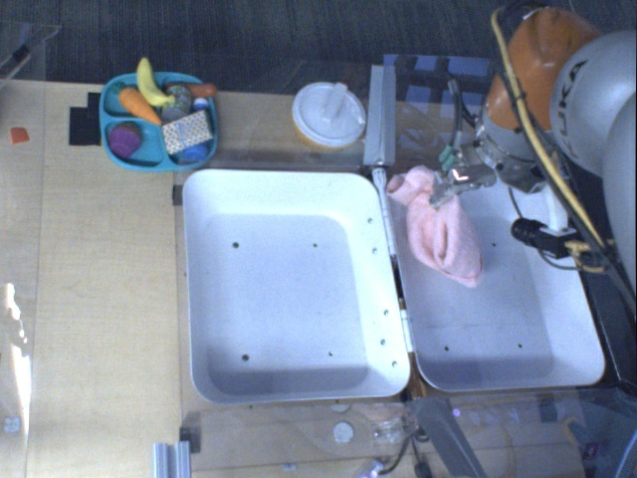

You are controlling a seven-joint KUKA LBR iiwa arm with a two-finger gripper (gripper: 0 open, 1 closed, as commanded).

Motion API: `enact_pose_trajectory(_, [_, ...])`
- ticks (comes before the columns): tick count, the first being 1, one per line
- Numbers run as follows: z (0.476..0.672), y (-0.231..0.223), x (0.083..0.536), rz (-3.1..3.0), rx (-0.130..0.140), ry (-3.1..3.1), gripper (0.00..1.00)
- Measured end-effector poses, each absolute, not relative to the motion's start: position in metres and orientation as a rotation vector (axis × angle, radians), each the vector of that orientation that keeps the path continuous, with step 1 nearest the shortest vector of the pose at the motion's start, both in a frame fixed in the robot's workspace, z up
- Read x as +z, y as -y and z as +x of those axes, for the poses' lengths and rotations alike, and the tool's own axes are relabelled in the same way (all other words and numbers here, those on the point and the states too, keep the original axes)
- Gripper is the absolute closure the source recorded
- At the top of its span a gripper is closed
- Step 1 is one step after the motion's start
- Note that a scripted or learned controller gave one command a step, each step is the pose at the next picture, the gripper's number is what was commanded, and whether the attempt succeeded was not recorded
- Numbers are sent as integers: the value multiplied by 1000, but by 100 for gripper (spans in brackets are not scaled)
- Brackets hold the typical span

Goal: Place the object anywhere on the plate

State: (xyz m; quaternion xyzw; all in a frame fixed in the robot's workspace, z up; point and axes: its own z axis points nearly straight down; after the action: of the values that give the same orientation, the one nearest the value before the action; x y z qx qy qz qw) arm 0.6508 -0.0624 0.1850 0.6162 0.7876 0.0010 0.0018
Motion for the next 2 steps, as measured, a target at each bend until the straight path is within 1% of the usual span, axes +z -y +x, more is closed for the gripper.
enact_pose_trajectory(1, [652, 60, 225, 1926, 3, -2478, 100])
enact_pose_trajectory(2, [636, 13, 234, 1387, 3, -2816, 100])
